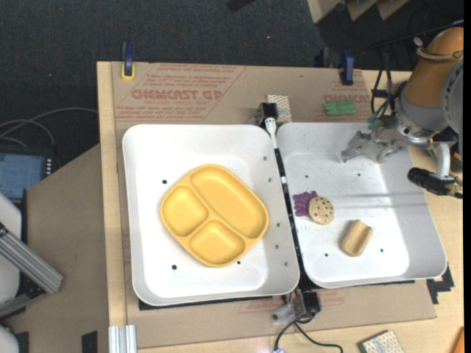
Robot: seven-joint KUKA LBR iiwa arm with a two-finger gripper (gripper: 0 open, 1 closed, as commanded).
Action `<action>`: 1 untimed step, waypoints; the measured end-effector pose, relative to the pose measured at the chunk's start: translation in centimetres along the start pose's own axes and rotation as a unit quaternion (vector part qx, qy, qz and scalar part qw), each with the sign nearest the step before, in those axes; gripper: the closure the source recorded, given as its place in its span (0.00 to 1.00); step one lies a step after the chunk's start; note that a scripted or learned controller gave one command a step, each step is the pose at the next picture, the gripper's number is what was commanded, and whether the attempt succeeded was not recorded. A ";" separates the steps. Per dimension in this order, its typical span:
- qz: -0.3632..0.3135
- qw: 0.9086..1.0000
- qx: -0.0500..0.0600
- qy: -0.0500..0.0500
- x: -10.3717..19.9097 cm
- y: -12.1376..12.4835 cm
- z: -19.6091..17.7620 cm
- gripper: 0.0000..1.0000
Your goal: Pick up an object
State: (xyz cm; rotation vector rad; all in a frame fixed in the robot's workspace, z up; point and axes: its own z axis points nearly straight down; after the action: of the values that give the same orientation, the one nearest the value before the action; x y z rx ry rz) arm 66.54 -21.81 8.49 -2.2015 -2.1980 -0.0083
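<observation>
We see nothing picked up yet.
Our end effector (366, 145), jaws apart and bare, hovers at the right bin's (412, 267) far edge; cookie (321, 209) and tan block (356, 237) lie toward its near edge.

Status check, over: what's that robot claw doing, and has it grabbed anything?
Gripper over right bin's far end, holding nothing. Cookie, tan block untouched. Nothing blocking.

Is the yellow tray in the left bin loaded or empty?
Empty. The yellow tray lies flat in the left bin, and its three compartments show bare yellow.
</observation>
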 end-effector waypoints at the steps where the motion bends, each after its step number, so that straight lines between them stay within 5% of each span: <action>1: -0.002 1.000 -0.008 -0.008 -0.1 -6.7 0.0 0.00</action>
State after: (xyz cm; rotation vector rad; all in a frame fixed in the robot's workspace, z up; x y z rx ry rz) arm 59.85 -21.88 8.57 -2.2134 -2.2191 -0.0091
